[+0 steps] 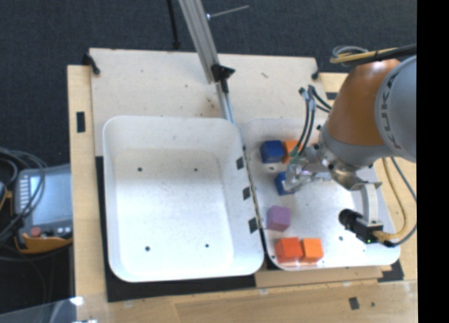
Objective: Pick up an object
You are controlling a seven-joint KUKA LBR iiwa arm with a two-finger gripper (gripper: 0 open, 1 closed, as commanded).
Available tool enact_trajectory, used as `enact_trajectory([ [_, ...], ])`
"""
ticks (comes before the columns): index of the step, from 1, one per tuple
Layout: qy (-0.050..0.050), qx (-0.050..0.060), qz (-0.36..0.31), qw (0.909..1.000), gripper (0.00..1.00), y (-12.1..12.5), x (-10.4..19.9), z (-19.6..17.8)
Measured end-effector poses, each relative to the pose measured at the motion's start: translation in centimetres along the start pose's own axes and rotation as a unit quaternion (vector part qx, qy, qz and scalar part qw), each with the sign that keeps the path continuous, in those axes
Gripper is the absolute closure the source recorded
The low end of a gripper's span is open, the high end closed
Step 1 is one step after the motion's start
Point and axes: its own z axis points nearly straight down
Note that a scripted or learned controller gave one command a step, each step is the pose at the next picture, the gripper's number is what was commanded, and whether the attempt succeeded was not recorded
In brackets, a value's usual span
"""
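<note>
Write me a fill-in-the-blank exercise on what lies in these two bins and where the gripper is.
1. All the blocks lie in the ____ bin of the camera view.
2. The lone block between the blue ones and the orange pair is coloured ____.
3. At the right bin's near edge, the two orange blocks sit ____ each other.
4. The gripper is down at a small ____ block.

Missing words: right; purple; beside; blue

Small blue block [282, 184] in right bin [330, 258], just beside end effector [298, 174].
</note>
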Motion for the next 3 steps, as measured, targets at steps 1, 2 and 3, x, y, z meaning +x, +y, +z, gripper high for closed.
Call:
enact_trajectory([
  [1,0.001,0.000,0.000,1.0000,1.00,2.1,5.9,0.0],
  [2,0.001,0.000,0.000,1.0000,1.00,3.8,10.8,-1.8],
  [3,0.000,0.001,0.000,1.0000,1.00,5.5,16.2,-1.3],
])
